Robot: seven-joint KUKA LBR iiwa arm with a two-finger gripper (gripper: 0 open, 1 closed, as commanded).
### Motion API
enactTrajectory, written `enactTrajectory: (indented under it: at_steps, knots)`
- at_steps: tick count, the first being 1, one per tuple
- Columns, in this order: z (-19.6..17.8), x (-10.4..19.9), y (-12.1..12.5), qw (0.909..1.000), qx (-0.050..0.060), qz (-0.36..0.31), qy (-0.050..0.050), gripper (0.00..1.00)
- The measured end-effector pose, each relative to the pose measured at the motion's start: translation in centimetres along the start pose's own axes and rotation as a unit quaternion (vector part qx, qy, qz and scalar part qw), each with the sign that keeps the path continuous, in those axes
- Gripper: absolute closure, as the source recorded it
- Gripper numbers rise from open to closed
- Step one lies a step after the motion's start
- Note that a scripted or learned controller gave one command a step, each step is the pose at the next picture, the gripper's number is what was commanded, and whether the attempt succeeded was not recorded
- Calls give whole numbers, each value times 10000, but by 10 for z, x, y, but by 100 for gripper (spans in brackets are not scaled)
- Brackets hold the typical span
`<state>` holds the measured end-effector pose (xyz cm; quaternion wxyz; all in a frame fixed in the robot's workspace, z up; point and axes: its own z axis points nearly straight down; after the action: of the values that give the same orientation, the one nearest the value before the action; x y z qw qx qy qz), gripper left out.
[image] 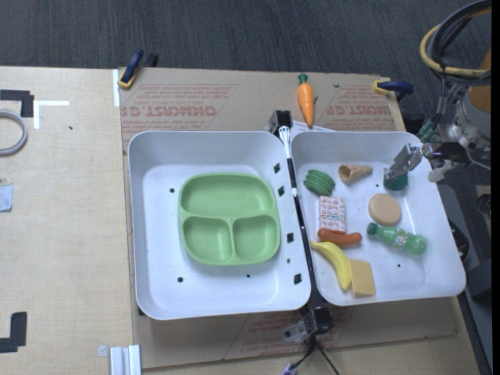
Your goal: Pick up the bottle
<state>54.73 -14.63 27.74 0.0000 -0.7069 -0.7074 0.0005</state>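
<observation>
Light is even and fairly bright, falling from overhead, and the two white bins (211, 303) look clean without burnt-out glare. Shadows are soft and short: a faint one lies along the inner walls of the bins and under the green tray (230, 219). The dark floor (234, 14) past the far edge of the surface (62, 233) is dim. Focus is slightly soft throughout, with mild grain.

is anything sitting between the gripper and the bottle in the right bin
Nothing visible blocks it. The gripper hangs over the right bin's far right part, and the green bottle lies on its side nearer the camera. The round tan piece sits just left of that line.
</observation>
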Motion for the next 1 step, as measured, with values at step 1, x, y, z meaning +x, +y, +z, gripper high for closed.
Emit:
enactTrajectory:
  at_steps: [1]
  knots:
    - [-9, 0, 0, 10000, -2, -3, -5, 100]
